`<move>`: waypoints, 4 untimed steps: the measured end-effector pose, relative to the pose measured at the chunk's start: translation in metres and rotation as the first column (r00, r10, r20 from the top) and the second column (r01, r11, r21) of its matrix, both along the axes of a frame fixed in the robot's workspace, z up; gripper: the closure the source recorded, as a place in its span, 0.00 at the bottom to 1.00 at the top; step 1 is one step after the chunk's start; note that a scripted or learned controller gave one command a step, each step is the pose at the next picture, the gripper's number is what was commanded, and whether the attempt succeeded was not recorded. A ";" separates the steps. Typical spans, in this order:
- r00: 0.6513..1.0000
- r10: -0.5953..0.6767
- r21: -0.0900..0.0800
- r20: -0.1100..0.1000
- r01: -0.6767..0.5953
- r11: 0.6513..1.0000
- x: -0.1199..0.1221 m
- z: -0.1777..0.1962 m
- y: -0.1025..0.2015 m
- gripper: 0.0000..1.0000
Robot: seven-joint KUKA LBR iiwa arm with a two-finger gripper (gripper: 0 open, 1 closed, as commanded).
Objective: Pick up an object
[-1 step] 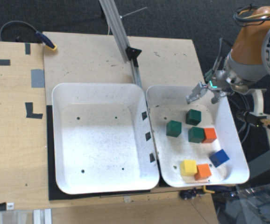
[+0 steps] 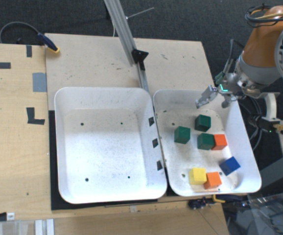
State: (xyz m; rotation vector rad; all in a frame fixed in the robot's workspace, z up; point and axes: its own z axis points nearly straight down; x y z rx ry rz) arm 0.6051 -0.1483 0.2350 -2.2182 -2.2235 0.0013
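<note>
On the worktop (image 2: 107, 58), seven blocks lie untouched in the right bin (image 2: 244, 146); the hand (image 2: 214, 96) hovers upper right, open and empty.

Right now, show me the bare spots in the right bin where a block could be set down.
The right bin has bare floor along its near-left side, between the divider wall and the yellow block. Crowded: green blocks and an orange block mid-bin. The gripper hangs over the far edge.
</note>
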 end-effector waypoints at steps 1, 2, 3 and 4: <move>1.000 -0.001 -0.001 -0.004 0.001 1.000 -0.004 -0.044 0.000 0.00; 1.000 -0.002 -0.001 -0.005 0.002 1.000 -0.011 -0.093 -0.007 0.00; 1.000 -0.001 -0.009 0.024 0.001 1.000 -0.004 -0.117 -0.009 0.00; 1.000 0.001 -0.010 0.023 -0.001 1.000 -0.004 -0.109 -0.009 1.00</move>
